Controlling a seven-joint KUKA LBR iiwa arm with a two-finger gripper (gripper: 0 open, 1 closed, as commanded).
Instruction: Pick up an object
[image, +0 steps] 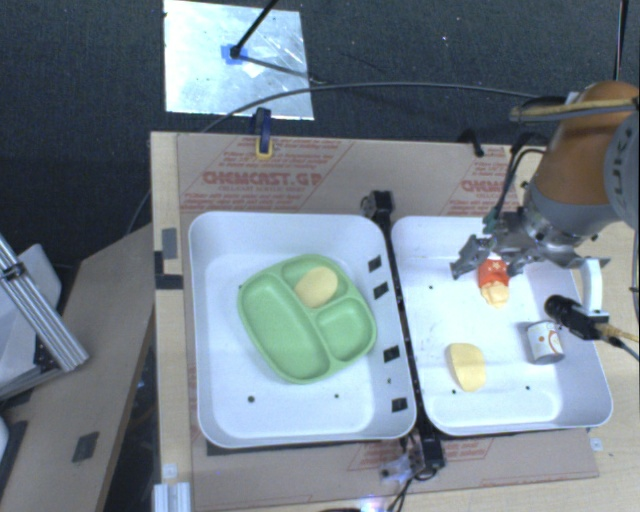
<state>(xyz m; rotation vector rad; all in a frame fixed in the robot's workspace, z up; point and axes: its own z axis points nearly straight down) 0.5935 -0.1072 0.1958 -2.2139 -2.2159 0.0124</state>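
Hand: the grey two-finger hand (487, 262) hangs over the upper part of the right bin, its metal fingers reaching left and down from the wrist.
Grip: an orange-and-white object (493, 279) sits between the fingertips, pinched there, its orange top up against the hand and its pale lower end pointing down toward the bin floor.
Arm: the arm (585, 165) enters from the right, its orange band curving above the grey wrist.
Right bin: the right bin (440, 400) also holds a pale yellow piece (466, 365) near its front, well below the hand, and a small silver can (543, 341) to the right of that piece, beside a black cylindrical part of the arm's rig.
Left bin: the left bin (225, 400) carries a green divided tray (285, 335), tilted diagonally, with a yellow rounded object (317, 287) lying in its upper compartment.
Counter: both bins rest side by side on a brown board printed with red lettering (260, 178) on the counter, black clips between them.
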